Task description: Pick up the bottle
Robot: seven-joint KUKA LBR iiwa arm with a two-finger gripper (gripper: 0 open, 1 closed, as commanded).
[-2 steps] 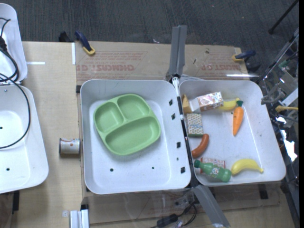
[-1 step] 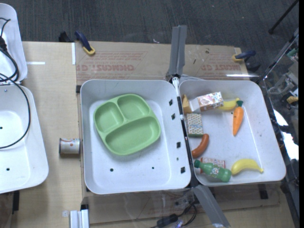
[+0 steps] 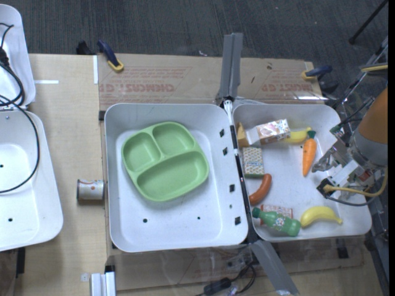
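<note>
A green bottle [image 3: 276, 221] with a red and white label lies on its side at the front edge of the right bin [image 3: 290, 180]. It rests between a red sausage [image 3: 260, 189] and a yellow banana [image 3: 320, 215]. My gripper [image 3: 322, 176] hangs at the right side of that bin, above and to the right of the bottle and apart from it. Its two fingers point left and stand open with nothing between them.
The right bin also holds an orange carrot [image 3: 308, 156], a pink and white carton [image 3: 273, 131], a second banana [image 3: 300, 136] and a checkered block [image 3: 253, 161]. A green divided plate [image 3: 165, 160] lies in the left bin [image 3: 123, 221]. A small can [image 3: 91, 190] lies on the bench at its left.
</note>
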